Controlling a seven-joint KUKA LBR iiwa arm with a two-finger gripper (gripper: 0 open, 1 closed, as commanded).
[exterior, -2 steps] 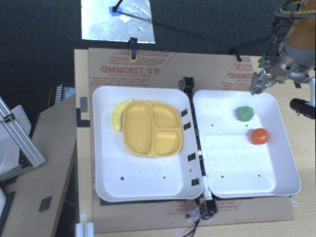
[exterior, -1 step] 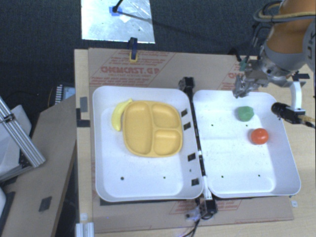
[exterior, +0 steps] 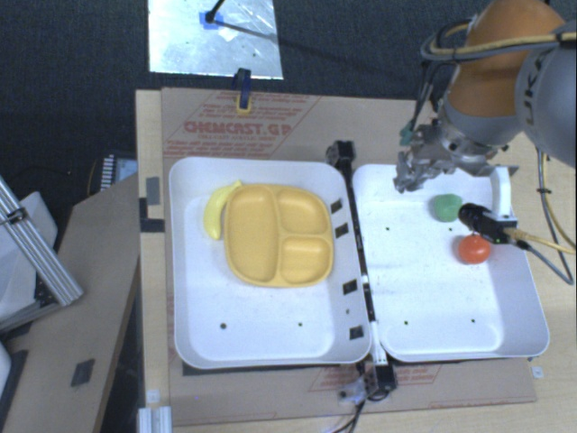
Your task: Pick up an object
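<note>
Pincer [exterior: 407, 180] hangs over the right white bin [exterior: 424, 314]; whether it is released or clenched, I cannot tell.
Small round green object [exterior: 445, 207] beside it: probably light, smooth, prone to roll; grip across its middle.

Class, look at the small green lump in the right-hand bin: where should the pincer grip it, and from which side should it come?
Probably from straight above, closing across the middle of the green lump. It looks low and rounded, lying flat on the bin floor. The orange ball sits apart from it, so the sides seem free.
</note>
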